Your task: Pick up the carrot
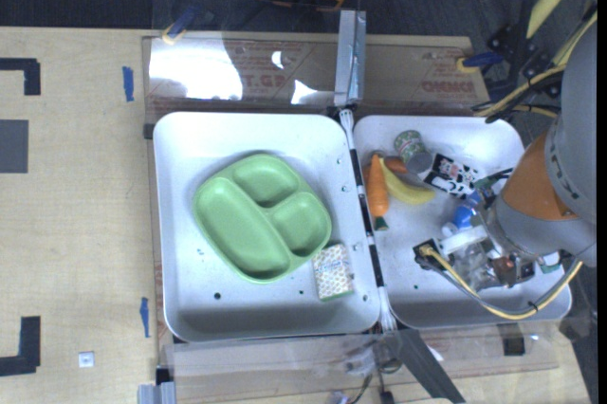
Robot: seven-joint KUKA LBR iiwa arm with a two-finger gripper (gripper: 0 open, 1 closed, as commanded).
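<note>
The carrot (377, 188) is orange with a green stub at its near end. It lies lengthwise along the left wall of the right bin (408, 298). My gripper (462, 252) hangs low over the right half of that bin, to the right of the carrot and clearly apart from it, with cables looped around it. The arm's orange band (529, 189) sits above and to the right of it. Nothing shows between the gripper and the carrot but bare bin floor.
A yellow banana (410, 190) lies right beside the carrot, with a small round tin (410, 145) and a black-and-white object (448, 173) behind it. A blue item (463, 217) sits by the gripper. The left bin holds a green divided plate (261, 217) and a patterned packet (333, 271).
</note>
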